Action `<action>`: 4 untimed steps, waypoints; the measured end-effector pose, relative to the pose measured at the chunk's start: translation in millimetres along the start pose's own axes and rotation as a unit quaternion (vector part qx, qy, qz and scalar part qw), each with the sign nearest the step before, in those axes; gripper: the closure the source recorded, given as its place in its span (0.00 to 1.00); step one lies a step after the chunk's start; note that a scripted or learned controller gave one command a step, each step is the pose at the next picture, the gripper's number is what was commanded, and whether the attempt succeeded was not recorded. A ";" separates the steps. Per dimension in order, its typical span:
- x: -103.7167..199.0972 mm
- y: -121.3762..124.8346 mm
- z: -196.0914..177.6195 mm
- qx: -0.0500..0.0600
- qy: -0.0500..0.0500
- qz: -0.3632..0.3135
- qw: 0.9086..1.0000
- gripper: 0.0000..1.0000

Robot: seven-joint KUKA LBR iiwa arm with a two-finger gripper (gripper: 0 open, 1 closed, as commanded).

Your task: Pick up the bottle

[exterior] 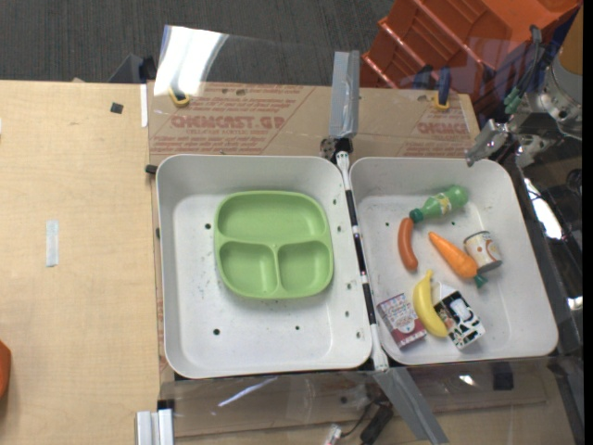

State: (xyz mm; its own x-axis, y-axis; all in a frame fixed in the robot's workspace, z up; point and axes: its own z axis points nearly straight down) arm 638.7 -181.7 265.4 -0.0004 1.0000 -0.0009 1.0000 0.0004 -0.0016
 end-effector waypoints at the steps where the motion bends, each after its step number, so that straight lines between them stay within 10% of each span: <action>1: 13.8 -56.2 173.6 -0.001 0.000 -0.055 0.998 0.00; 2: -10.8 17.1 171.9 0.007 0.002 -0.012 1.000 0.00; 3: -11.2 16.4 163.9 0.009 0.000 -0.014 1.000 1.00; 4: 11.5 10.3 32.5 0.000 -0.001 0.032 0.999 1.00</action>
State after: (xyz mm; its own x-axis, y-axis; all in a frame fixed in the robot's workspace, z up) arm 649.0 -170.2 232.9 0.0638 0.9980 -0.0021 0.9980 -0.0638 -0.0009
